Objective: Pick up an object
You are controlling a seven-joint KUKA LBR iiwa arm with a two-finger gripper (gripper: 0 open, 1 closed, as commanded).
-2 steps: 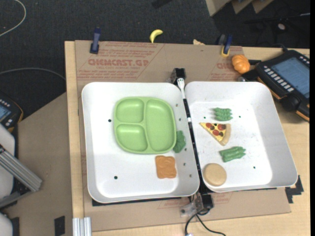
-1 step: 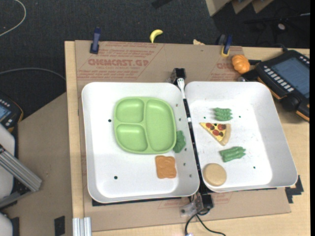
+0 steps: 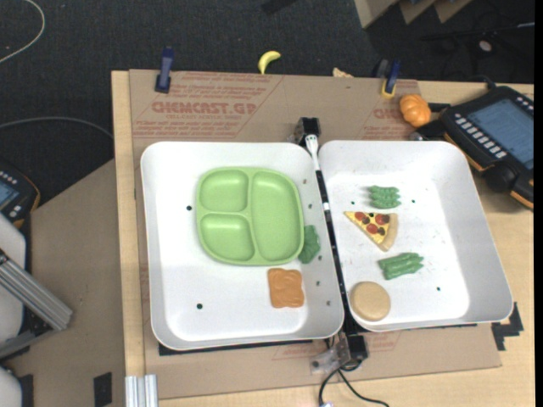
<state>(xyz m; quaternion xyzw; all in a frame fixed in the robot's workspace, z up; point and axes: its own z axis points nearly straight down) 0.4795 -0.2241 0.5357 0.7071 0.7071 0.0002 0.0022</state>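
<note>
Looking down on two white bins side by side on the table (image 3: 517, 346), and plenty lying there for the taking. Sitting in the left bin (image 3: 170, 227): a green divided plate (image 3: 250, 216), a small dark green piece (image 3: 310, 244) pressing against the plate's right edge, and an orange slab (image 3: 286, 287) lying just below the plate. Spreading across the right bin (image 3: 475, 219): a green sprig (image 3: 384, 197) up top, a pizza slice (image 3: 373, 225) just beneath it, a second green sprig (image 3: 400, 265) lower down, and a tan round disc (image 3: 371, 301) resting near the front rim. Judging the right bin's pieces the nearer pick, given an arm reaching in from the right. Eyeing the pizza slice as a likely candidate: lying flat, apart from its neighbours, tip pointing left and crust trailing toward the lower right, so calling for a close across that slanted axis. As for the gripper, being unable to tell whether spread or pressed together. Nothing lifted yet; everything resting on the bin floors.
</note>
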